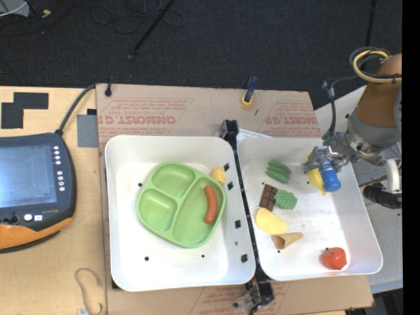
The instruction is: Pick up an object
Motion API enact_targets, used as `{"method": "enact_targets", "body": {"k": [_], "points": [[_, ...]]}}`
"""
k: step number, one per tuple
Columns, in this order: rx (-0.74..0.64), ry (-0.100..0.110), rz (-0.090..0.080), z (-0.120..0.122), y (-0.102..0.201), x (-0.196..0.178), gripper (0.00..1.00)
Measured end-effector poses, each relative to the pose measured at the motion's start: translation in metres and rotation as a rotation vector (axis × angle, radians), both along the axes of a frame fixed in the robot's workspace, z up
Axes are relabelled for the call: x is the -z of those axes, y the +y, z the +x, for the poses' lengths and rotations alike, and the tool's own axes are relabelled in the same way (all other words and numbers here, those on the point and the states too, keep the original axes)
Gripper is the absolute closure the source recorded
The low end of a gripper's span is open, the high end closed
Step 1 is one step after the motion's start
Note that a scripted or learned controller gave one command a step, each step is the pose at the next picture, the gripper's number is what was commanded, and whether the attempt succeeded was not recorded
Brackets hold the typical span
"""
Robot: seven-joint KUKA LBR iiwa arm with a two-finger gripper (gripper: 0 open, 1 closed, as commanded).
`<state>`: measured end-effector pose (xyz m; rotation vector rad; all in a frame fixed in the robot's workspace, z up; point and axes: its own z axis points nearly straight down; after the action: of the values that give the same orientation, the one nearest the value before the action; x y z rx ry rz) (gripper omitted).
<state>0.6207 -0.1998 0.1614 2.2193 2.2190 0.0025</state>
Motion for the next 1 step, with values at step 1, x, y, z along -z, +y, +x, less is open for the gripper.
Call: {"method": "enact_targets", "body": {"k": [1], "points": [[0.003,-0.001,0.0,-0.008,-0.0028,-0.0595,1.0]]}}
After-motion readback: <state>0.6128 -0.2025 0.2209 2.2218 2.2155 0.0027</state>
